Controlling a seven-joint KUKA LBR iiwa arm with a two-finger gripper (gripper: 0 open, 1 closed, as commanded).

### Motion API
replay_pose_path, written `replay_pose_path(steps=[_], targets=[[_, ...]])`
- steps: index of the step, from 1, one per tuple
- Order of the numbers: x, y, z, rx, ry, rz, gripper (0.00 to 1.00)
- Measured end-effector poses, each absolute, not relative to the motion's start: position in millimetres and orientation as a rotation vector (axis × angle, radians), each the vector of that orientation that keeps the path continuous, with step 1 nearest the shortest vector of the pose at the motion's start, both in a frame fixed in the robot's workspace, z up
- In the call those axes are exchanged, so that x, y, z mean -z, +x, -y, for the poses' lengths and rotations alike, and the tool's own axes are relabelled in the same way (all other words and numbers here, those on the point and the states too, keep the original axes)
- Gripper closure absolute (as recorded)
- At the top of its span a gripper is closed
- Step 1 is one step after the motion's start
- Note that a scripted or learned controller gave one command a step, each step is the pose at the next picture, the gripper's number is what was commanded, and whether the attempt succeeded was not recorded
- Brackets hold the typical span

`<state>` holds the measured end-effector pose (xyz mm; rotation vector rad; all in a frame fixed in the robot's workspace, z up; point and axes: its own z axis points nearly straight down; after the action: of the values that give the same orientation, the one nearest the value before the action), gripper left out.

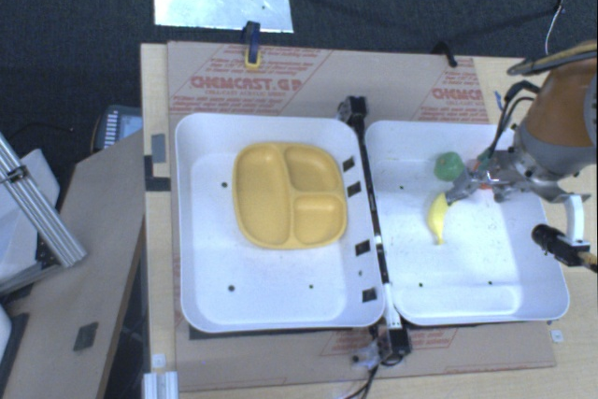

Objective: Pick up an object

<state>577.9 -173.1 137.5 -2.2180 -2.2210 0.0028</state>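
Pincer low over right bin, grip state unreadable; banana just below-left, long axis near vertical; green ball just above-left.

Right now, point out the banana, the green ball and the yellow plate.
banana point(437, 218): camera view, middle of its curved body.
green ball point(449, 166): camera view, centre of its top.
yellow plate point(260, 192): camera view, floor of its large left compartment.
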Motion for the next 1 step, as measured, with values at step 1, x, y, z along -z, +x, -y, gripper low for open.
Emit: replay_pose_path(steps=[1], targets=[[-91.8,582.8,170.4,0.017,-2.222,2.224,0.0]])
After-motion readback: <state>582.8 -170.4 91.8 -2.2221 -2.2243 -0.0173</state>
